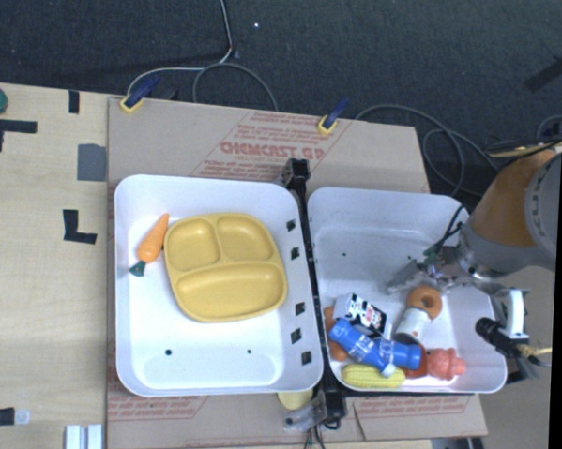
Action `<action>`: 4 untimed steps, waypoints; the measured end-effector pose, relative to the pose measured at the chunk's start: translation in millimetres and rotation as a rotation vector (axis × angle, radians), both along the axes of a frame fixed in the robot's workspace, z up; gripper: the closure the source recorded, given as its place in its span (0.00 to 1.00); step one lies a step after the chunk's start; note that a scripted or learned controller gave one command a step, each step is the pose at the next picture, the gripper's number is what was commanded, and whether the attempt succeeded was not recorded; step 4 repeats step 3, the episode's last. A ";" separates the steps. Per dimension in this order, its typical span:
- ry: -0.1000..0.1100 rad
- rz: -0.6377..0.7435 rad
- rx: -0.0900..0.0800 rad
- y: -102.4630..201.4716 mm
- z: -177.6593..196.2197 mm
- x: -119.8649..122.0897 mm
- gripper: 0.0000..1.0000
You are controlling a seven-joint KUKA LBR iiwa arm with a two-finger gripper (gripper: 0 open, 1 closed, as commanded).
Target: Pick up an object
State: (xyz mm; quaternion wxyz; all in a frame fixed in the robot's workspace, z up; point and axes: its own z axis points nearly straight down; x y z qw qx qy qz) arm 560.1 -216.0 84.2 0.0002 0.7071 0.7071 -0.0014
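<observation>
End effector (427, 267) low in right bin (375, 214), just above donut (425, 300); likely lining up grasp. Holding nothing visible.

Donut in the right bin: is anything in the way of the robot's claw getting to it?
Nothing visible is. The gripper sits just above the donut, with bare bin floor between them. A white bottle leans against the donut's lower side.

Two white bins (127, 286), one yellow tray (225, 267), one carrot (151, 239), one blue bottle (373, 349)
</observation>
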 end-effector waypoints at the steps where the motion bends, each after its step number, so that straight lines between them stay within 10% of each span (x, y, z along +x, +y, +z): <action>1: -0.011 0.002 -0.002 -8.1 3.7 -24.8 0.00; 2: -0.012 0.001 -0.005 -9.2 13.8 -24.2 1.00; 3: -0.001 0.013 0.007 128.5 14.5 -23.3 1.00; 4: -0.001 0.013 0.007 128.5 14.5 -23.3 1.00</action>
